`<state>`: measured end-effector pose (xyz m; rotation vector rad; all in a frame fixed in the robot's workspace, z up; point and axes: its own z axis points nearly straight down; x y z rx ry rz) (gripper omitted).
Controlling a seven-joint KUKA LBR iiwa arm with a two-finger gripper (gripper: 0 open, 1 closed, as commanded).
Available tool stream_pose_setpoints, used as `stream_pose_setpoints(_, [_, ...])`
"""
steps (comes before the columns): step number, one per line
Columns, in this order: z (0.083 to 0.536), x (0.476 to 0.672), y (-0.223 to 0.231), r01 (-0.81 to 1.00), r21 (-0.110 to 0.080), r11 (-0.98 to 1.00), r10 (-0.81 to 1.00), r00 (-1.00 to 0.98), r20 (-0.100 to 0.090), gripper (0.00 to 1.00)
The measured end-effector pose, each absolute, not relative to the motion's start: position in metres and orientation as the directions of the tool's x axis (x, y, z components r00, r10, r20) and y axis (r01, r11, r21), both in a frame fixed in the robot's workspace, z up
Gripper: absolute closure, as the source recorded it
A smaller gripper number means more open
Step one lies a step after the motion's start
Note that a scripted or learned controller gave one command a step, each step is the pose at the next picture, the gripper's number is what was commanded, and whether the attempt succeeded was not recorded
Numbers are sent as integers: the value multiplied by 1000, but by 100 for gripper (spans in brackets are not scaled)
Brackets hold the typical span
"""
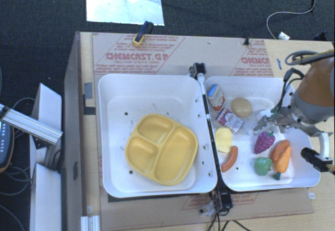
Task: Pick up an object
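1. Across the left bin (112, 135) you will find one item: a yellow divided tray (161, 147), lying flat, well apart from the arm. Nothing has been lifted from it.
2. Along the divider, inside the right bin (301, 182), you have a small can (215, 97) at the top, a red-and-white packet (229, 119) below it, then a yellow block (223, 139) and a sausage (229, 158) nearest the front edge.
3. Further right sit a tan potato (241, 107), a purple grape bunch (264, 141), a green pepper (263, 166) and an orange carrot (282, 157). All rest on the bin floor.
4. Your gripper (268, 121) hangs low over the right bin, between the potato and the grapes. The grapes lie just below it, the potato just up and to the left.
5. Finger state: you cannot tell from this angle whether they stand wide or narrow. No object is seen between them.
6. Judgement: the pick is not yet done. Approach appears complete or nearly so; closing and lifting remain. The grapes look the likeliest target, though the potato is about as close.
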<state>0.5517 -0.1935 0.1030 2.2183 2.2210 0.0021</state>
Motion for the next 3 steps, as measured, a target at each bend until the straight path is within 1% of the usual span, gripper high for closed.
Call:
stream_pose_setpoints(1, [99, 487, -133, 1000, 0, 2, 1000, -2, 1, 0])
stream_pose_setpoints(2, [84, 531, -130, 1000, 2, 3, 1000, -3, 0, 0])
stream_pose_setpoints(3, [95, 532, -131, 1000, 4, 5, 1000, -5, -1, 100])
